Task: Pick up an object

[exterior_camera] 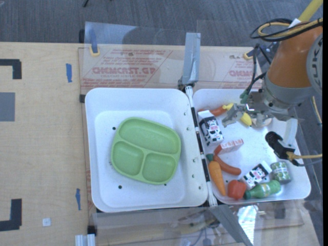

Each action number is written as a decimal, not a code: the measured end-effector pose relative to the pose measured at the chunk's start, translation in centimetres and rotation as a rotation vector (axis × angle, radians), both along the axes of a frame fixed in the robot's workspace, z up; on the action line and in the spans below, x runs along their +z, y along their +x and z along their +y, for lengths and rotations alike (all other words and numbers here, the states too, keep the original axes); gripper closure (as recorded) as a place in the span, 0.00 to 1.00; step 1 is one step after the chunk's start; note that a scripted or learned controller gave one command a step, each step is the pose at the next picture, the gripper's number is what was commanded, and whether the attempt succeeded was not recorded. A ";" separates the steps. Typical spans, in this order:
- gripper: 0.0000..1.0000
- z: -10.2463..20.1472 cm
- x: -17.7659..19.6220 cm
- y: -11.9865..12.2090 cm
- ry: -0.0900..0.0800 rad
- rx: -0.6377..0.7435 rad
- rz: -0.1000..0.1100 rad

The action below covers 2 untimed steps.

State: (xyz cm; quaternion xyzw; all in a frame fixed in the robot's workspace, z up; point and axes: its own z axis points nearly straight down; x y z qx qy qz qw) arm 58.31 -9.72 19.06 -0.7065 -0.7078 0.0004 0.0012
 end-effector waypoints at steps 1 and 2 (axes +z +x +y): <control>0.00 -3.3 -10.4 3.9 -0.002 -0.074 -0.007; 1.00 -3.3 -9.3 4.0 -0.001 -0.075 -0.009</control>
